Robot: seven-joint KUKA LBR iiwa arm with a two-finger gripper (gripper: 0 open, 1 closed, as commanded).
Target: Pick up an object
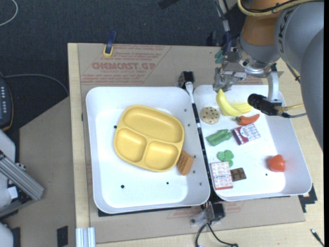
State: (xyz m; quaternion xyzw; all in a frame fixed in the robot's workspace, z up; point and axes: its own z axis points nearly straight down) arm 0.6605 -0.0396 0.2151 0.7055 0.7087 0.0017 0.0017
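**End effector poised at the banana's upper tip**

While the grey arm [293, 30] reaches in from the right and fills the upper corner, the table [77, 138] beneath it carries two shallow white bins set side by side on a cardboard sheet. Largest of the loose things is the yellow divided tray [149, 138], lying flat in the left bin [103, 184] with a small brown wafer-like piece [185, 163] touching its lower right edge; that bin looks like the drop side, so its contents are probably not the target.

In the right bin [295, 181] the pickable items are scattered apart, which leaves room around each for a grasp. A banana [229, 106] lies near the bin's top left corner, its upper tip just under the end effector [226, 81]. Whether the end effector is open or closed cannot be told from this slanted view, and nothing can be seen held in it. Its place directly above the banana's tip suggests a grasp there is being attempted, though a hold so near the end of a curved fruit could slip.

Below the banana come a red pepper [248, 119], a green bean pod [219, 136], a red-and-white packet [246, 134], a pink carton [221, 175], a tomato-like red fruit [276, 162], a round cookie [209, 115], a green leafy piece [225, 156] and a small dark chocolate square [237, 175].
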